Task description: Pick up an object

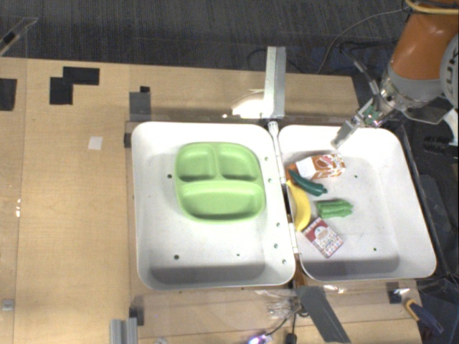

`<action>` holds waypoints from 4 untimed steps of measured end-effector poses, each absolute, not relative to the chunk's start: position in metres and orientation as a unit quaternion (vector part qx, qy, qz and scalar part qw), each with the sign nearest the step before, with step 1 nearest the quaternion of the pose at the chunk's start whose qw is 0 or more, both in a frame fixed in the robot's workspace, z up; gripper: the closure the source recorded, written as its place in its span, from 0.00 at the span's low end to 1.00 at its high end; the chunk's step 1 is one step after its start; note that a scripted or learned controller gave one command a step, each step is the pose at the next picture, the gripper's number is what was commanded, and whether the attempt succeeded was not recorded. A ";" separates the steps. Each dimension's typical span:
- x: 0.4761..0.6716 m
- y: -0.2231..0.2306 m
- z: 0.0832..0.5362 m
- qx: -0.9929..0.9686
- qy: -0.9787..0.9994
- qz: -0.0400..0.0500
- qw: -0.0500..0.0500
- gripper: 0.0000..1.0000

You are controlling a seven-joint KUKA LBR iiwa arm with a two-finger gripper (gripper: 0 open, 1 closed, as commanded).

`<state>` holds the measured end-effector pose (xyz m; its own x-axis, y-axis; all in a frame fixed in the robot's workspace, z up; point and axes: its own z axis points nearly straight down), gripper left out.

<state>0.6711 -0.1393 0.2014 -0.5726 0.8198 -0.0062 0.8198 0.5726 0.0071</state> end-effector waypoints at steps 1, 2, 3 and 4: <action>0.671 -0.160 0.184 0.361 0.932 0.001 0.005 0.00; 0.651 -0.180 0.171 0.227 0.974 0.001 0.005 0.00; 0.634 -0.133 0.100 0.103 0.995 0.000 0.006 0.00; 0.609 -0.103 0.096 0.371 0.928 0.003 0.015 0.00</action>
<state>0.6086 -0.1031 0.0961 -0.7240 0.6893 -0.0258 0.6891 0.7244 0.0174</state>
